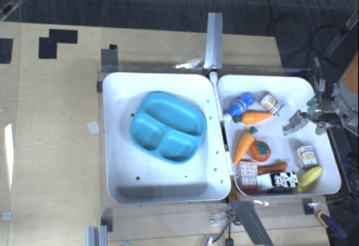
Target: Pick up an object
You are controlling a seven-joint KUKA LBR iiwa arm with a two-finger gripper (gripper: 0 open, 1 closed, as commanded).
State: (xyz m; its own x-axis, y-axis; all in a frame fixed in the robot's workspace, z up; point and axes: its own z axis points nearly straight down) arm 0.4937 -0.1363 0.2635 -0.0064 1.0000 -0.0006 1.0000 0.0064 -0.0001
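Gripper [296, 121] hovers over the right white plastic bin [331, 183]; can't tell its finger gap. I'd drop straight onto the small white-labelled can [306, 156], clear of the yellow plastic banana [310, 175].

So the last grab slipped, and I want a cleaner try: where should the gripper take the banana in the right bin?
Grip the banana across its thick middle, coming straight down. It lies flat in the corner of the right bin, so side approaches look blocked.
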